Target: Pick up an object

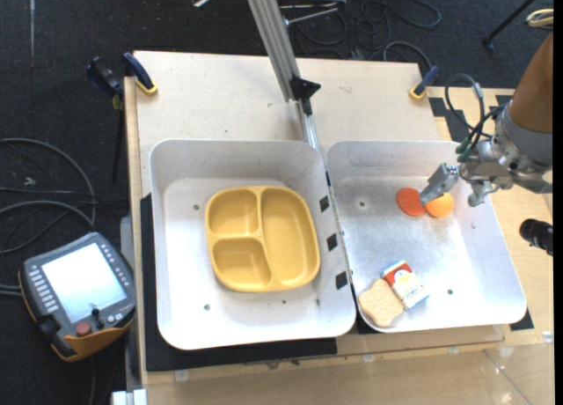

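Left bin (176, 174): yellow tray (262, 238) | right bin (493, 280): orange ball (440, 206), toast (380, 303)

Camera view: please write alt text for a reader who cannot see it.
A robot gripper hangs over the right bin, beside an orange ball and a red disc. A toast slice and small carton lie nearer the front; the left bin holds a yellow divided tray.

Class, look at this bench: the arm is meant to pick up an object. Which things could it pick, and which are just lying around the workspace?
Part of the job:
gripper
orange ball
red-orange disc
toast slice
small carton
yellow divided tray
right bin
left bin

Just lying about:
teach pendant
clamps
floor cables
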Robot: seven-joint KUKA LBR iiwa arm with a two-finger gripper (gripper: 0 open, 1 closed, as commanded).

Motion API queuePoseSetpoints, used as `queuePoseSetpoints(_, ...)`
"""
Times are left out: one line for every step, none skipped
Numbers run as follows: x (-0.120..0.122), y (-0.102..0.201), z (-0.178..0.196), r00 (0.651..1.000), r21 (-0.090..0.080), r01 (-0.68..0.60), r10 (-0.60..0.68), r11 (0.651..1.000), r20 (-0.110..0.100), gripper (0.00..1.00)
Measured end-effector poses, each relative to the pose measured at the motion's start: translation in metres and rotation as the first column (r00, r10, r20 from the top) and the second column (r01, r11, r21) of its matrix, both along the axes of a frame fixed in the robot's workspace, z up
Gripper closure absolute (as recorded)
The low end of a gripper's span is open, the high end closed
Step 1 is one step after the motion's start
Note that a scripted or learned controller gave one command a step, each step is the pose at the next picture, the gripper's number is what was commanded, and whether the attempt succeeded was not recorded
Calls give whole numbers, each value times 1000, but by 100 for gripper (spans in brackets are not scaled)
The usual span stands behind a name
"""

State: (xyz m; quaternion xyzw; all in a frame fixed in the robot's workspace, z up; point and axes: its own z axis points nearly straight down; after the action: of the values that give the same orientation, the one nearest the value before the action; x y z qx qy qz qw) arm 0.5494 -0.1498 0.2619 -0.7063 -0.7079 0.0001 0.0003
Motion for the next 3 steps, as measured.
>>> queuePoseSetpoints(0, 0, 0, 1000, 0, 1, -1, 1000, 0, 0)
queuePoseSetpoints(-6, -5, -61, 1000, 1, 3, -3, 1000, -6, 0)
queuePoseSetpoints(-16, -9, -114, 1000, 1, 3, -3, 1000, -6, 0)
